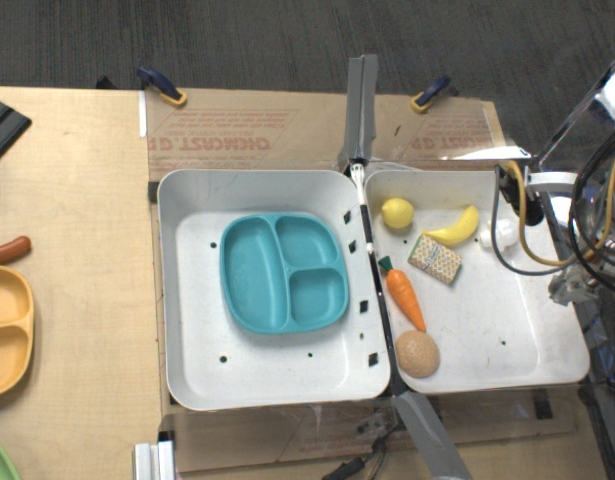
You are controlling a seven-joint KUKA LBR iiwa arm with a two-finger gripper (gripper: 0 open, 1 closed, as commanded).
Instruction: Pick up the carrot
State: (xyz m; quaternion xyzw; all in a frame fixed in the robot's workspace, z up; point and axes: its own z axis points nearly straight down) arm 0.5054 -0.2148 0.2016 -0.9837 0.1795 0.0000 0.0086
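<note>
The carrot is orange with a small green top. It lies in the right white bin, close to that bin's left wall. It runs at a slant, its green end pointing up-left and its tip pointing down-right. A tan round ball sits just below the tip. A patterned beige block lies just up-right of it. Parts of the arm and its cables hang over the bin's right edge, well away from the carrot.
A lemon and a banana lie at the back of the right bin. The left bin holds a teal divided plate. On the bench at far left lie an orange plate and a sausage.
</note>
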